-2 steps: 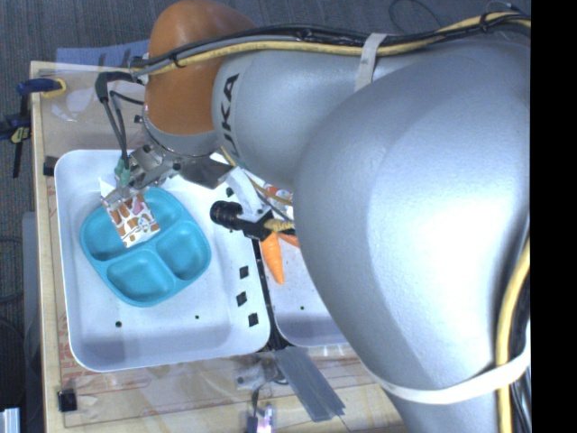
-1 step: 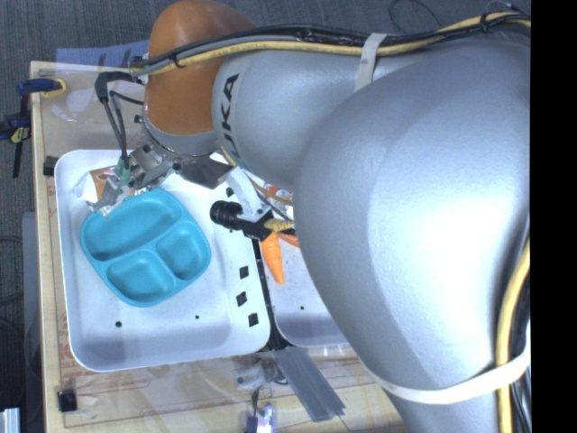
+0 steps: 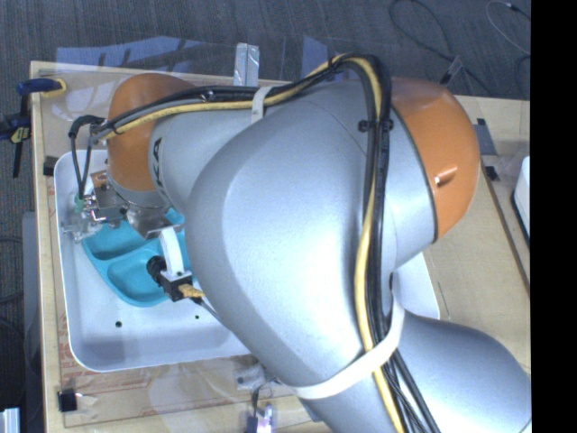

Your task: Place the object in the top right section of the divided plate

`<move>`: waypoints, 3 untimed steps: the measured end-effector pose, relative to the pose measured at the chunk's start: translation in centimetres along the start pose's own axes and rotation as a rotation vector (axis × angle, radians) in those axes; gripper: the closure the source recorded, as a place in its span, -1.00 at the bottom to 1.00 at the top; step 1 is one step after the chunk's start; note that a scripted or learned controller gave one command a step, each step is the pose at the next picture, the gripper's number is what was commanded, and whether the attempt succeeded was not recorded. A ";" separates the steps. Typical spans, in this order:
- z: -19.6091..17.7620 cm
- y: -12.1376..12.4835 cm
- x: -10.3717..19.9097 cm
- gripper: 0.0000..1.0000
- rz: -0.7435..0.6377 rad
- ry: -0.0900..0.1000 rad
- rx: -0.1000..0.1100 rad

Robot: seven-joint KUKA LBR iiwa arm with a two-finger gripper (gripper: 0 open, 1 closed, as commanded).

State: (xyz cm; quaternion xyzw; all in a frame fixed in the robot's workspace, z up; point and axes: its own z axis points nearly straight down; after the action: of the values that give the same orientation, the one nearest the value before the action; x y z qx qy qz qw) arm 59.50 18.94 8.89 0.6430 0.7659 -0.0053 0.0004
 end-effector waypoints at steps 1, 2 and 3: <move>-0.1 4.2 -0.4 -1.00 0.351 0.006 0.010; -0.8 4.1 0.0 1.00 0.336 0.004 0.013; -0.6 -2.7 -3.8 1.00 0.406 0.007 -0.001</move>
State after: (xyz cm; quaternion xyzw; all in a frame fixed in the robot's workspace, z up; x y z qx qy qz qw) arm 57.55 14.72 9.50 0.7843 0.6204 -0.0024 -0.0011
